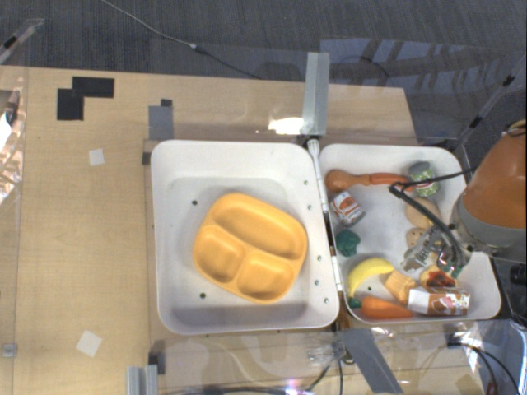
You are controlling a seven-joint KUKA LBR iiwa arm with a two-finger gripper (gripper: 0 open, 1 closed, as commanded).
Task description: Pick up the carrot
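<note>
My pincer hangs in the right bin, at about 3 o'clock there, and I cannot tell how it stands. The carrot lies at 6 o'clock in this bin, below the banana and beside the bottle. The left bin has a yellow tray.

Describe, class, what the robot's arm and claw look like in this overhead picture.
The arm is bulky and rounded, with an orange band above a grey wrist section. Thin black cables loop out from it over the right bin. The claw is small, of silvery metal with dark parts.
</note>
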